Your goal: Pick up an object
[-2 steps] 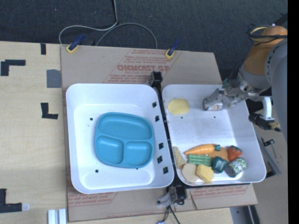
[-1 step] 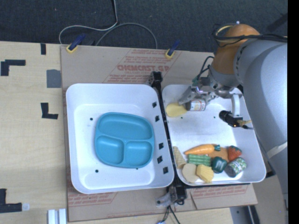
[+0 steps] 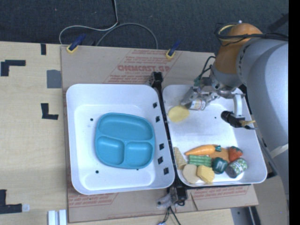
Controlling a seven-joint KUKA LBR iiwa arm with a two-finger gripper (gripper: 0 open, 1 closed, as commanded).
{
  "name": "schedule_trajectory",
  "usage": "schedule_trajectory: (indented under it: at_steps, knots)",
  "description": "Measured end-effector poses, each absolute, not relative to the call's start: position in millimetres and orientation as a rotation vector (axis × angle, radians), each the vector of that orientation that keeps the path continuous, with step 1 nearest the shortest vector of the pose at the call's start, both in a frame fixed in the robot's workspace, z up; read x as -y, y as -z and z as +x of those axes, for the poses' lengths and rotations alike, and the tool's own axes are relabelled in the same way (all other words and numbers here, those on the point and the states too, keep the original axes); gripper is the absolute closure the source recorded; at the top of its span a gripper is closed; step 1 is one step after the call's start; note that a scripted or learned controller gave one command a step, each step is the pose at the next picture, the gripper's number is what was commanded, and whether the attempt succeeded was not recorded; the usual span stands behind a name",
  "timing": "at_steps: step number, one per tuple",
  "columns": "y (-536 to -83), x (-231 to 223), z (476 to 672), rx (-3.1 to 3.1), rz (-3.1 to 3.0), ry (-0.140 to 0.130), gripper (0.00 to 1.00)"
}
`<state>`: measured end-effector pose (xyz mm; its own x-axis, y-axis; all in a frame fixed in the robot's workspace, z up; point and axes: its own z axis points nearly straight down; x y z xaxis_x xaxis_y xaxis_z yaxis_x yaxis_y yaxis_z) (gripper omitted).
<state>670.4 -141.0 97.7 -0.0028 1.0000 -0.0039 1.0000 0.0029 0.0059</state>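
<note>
The lemon (image 3: 178, 114) is sitting in the right bin (image 3: 216, 131), at about eleven o'clock near the divider, and the gripper (image 3: 194, 102) is hovering just beside it at its two o'clock. Whether the fingers are spread or pressed together, I cannot tell. Risk, as I'm judging it: a round lemon could be rolling off and slipping the pinch. Counting: one lemon, one carrot (image 3: 203, 150), one tray (image 3: 124, 140) in the left bin (image 3: 80, 125), two bins, and a cluster of toy foods at six o'clock.
</note>
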Motion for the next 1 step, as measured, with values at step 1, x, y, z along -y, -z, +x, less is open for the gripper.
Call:
schedule_trajectory:
  at_steps: [1]
  knots:
    - [-190.4, 73.0, 607.1, -2.227, 2.214, -0.009, 1.0]
